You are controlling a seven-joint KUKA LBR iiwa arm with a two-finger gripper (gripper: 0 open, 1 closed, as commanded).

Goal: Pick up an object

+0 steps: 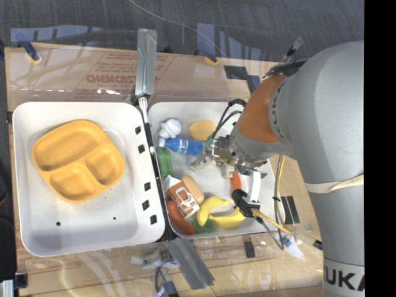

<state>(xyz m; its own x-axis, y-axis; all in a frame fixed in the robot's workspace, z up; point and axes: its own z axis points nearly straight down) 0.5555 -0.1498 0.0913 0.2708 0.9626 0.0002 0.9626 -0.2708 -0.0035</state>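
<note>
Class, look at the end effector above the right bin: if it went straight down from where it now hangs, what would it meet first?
Probably the bin floor beside the blue bottle, below the end effector; depth is unclear.

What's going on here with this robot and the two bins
A grey KUKA arm reaches in from the right over the right-hand bin, which holds a jumble of toy food and small items: a banana, a blue bottle, a white piece and more. Its gripper is down among them near the blue bottle, with nothing clearly between its fingers. The left bin holds a yellow divided tray.
</note>
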